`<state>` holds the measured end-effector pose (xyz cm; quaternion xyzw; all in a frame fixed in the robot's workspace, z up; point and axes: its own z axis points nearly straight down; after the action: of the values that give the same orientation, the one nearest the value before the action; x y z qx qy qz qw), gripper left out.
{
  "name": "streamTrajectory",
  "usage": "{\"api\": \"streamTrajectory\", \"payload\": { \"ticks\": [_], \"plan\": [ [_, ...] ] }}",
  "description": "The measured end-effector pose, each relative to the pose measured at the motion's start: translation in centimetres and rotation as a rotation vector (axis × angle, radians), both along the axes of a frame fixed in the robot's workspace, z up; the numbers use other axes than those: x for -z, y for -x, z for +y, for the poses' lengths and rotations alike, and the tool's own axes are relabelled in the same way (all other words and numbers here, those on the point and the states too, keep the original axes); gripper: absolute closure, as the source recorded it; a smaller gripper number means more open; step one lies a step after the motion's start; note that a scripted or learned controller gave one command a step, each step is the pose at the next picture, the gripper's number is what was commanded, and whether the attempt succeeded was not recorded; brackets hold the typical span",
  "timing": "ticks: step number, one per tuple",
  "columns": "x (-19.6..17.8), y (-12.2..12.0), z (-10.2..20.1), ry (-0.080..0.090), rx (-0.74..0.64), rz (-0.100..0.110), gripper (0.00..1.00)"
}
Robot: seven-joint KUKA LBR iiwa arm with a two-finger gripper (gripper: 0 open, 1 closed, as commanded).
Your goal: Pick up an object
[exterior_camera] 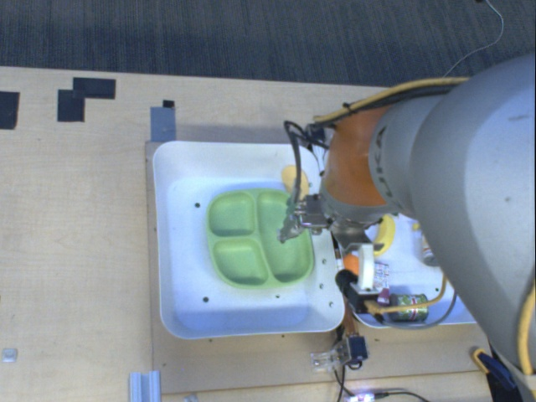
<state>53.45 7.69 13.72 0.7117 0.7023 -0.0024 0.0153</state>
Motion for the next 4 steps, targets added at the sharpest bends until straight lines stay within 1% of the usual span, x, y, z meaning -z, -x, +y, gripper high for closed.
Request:
{"api": "streamTrajectory", "payload": {
  "ticks": [1, 2, 4],
  "plan": [
    [0.15, 0.00, 0.13, 0.002, 0.001, -0.001, 0.00],
    [0.59, 0.35, 0.30, 0.005, 0.003, -0.013, 0.00],
    [0.71, 0.35, 0.35, 0.005, 0.002, -0.016, 0.00]
  ]
}}
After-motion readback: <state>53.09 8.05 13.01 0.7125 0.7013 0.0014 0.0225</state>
